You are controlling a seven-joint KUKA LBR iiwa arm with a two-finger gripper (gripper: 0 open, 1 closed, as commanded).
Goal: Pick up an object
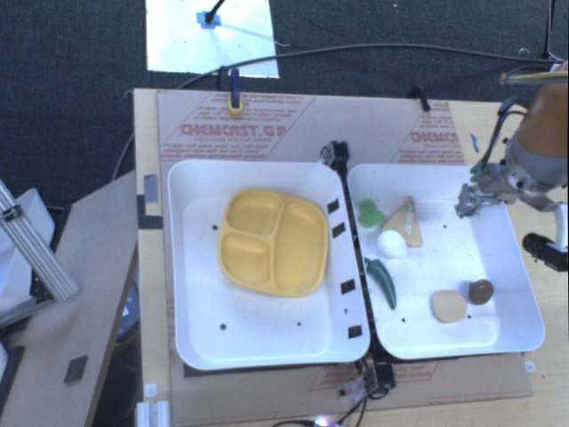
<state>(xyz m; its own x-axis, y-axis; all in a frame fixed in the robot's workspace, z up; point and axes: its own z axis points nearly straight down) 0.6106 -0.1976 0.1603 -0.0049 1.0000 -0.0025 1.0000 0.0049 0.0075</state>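
- Over the far right edge of the right bin (516, 265): the gripper (468, 205) hangs off the grey arm (533, 163), orange band above the wrist. Can't tell how the claw stands — too small & blurred at this angle. Nothing seen between its tips.
- Right bin, far-left part: green leafy piece (370, 213), w/ a tan wedge (407, 221) just beside it on the right.
- White egg-like ball (391, 244) touching the wedge's near end, just below the leafy piece.
- Dark green pepper (383, 280) lies slanted nearer the camera, close to the divider btwn the bins.
- Near-right area of that bin: flat tan oval (449, 306) & a small brown round piece (480, 291) just beside each other — whether they touch, can't say.
- All these objs lie on the bin floor, well apart from the gripper; wedge is the nearest to it.
- Left bin (191, 265): yellow divided plate (274, 241), three compartments, sits about mid-bin, slightly rotated.
- Black clips (340, 231) run along the seam btwn bins.
- Bench surface under the bins: a sheet w/ red print (233, 131).
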